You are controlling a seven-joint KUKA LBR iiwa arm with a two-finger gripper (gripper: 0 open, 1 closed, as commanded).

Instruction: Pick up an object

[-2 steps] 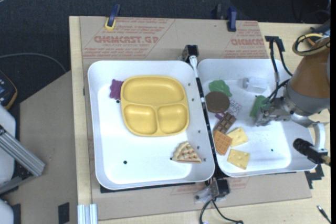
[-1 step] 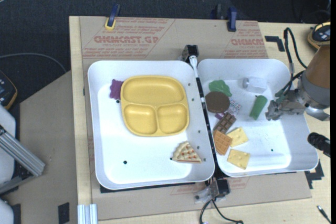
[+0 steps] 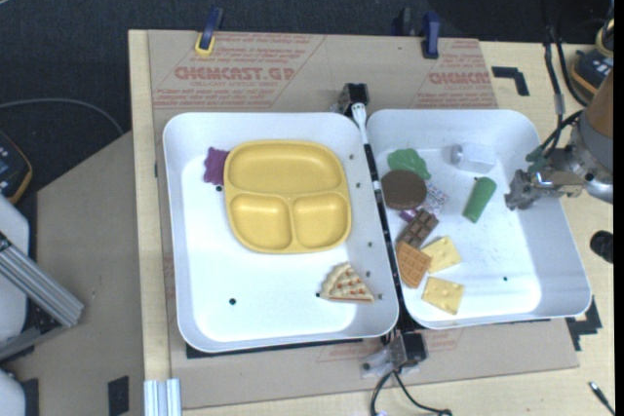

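Nearest candidate was the green block (image 3: 479, 199), lying tilted in the right bin (image 3: 556, 258), upper middle, just beside a clear plastic piece (image 3: 471, 156). End effector (image 3: 522, 190) sat right of it, near the bin's right wall; opening state couldn't be told. Best approach judged: center over the block, align across its narrow width, descend straight, avoid nudging cheese pieces (image 3: 442, 273) below.
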